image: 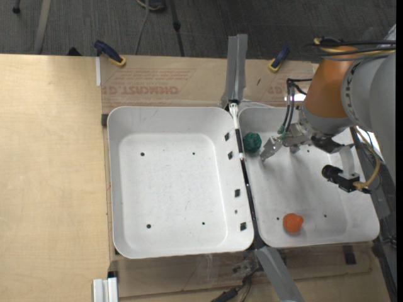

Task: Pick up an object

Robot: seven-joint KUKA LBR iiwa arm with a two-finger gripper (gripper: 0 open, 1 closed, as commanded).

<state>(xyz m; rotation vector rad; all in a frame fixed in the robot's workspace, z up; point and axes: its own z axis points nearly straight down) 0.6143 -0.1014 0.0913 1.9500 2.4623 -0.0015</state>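
A dark green ball (252, 142) lies near the far left corner of the right bin (327, 234). An orange ball (292, 223) rests near that bin's front edge. My gripper (272, 148) hangs over the right bin just to the right of the green ball, its grey fingers (269, 151) spread apart and pointing left and down. Nothing sits between them. The arm's orange band (327, 93) rises behind it at the upper right.
The left bin (119, 187) stands beside the right one, with a metal divider post (237, 68) between them at the back. Black cable fittings (340, 176) hang off the wrist over the right bin. Clamps (108, 52) hold the cardboard at the bench's back.
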